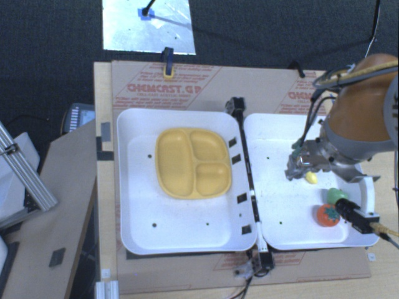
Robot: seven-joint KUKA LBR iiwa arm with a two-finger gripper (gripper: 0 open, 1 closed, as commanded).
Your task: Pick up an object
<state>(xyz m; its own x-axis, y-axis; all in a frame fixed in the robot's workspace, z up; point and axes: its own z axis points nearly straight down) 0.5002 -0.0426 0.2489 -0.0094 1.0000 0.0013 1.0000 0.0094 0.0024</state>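
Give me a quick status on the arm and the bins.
Gripper low over right bin, yellow piece at its tip. Orange and green toy lies loose nearby. Yellow divided plate in left bin.

Even bright light, sl. soft focus

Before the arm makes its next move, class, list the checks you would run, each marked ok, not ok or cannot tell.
1. Gripper over the right bin: ok.
2. Yellow piece beside the gripper: ok.
3. Piece between its fingers: cannot tell.
4. Orange toy and green toy lie apart from the gripper: ok.
5. Yellow tray in the left bin, away from the arm: ok.
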